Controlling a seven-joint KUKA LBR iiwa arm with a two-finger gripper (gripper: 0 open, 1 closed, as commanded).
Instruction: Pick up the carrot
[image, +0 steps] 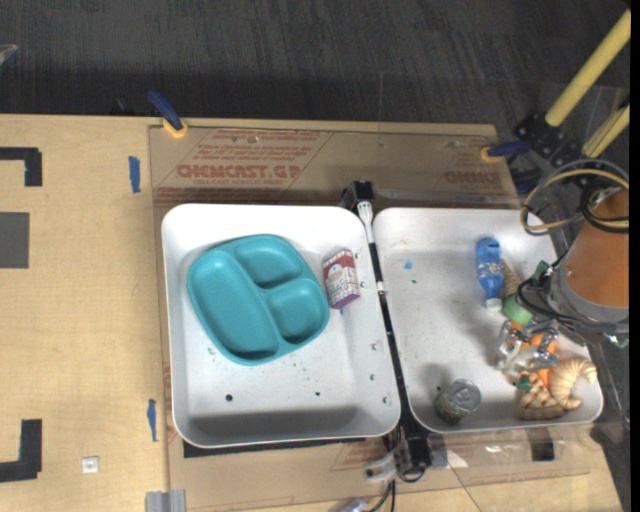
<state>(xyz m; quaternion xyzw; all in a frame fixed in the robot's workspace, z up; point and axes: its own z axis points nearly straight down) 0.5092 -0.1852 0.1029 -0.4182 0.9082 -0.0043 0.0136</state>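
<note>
Two white bins sit side by side on the brown surface (80, 330). Left bin (270, 415) holds a teal divided plate (258, 297) lying flat, three compartments, plus a small red-and-white can (341, 279) on its side just beside the plate's right edge, near the divider between bins. Right bin (430, 300) has a blue bottle (488, 268) lying near the upper right, a grey round tin (458, 399) near the front edge, and a clutter of small items at the right side. The carrot (535, 378), a small orange piece, lies in that clutter in the right bin's lower right corner, just beside a tan shell-like pastry toy (560, 388); a green item (517, 310) sits a little above them. The arm (598, 265), orange band visible, comes in at the right edge over the right bin. The end effector (527, 343) is low among the clutter, near the carrot; can't tell its state, too small and cluttered. Nothing visibly held.
</note>
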